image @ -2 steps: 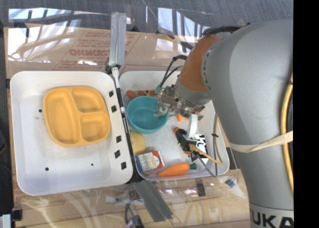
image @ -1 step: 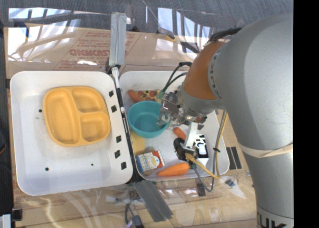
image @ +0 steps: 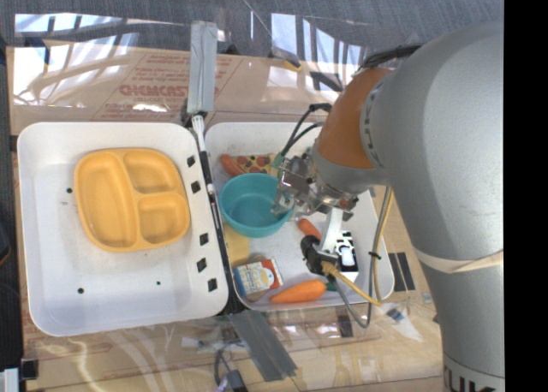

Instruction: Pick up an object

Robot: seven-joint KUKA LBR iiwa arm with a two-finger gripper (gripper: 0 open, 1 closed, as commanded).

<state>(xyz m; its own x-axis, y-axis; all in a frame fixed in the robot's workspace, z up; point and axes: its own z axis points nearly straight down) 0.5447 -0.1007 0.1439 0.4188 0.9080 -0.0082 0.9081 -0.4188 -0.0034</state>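
Here the grey arm (image: 445,151) with its orange band reaches in from the right of the frame and bends down over the right-hand bin (image: 384,272), its gripper (image: 295,193) low at the right rim of a blue bowl (image: 253,204) near the middle of the picture. Whether the fingers are spread or closed cannot be told: the wrist and its cabling crowd that spot, and nothing can be made out between them. The right bin carries the candidates for the pick: the blue bowl toward its left side, a small printed carton (image: 258,277) and a carrot (image: 299,293) lying near its lower edge, a second small orange piece (image: 309,228) just right of the bowl, a patterned item (image: 247,163) at the upper left of that bin, and a black and white object (image: 336,249) below the wrist. All of these appear to rest on the bin floor. In the left bin (image: 51,296) a yellow divided tray (image: 131,198) sits flat, well apart from the arm. As a judgement, the task looks to be at the reach-and-grasp stage, with the gripper down among the objects, most likely working on the bowl's rim. Nothing is seen lifted, so the closing, if not yet done, and the raising of an object clear of the bin are left.
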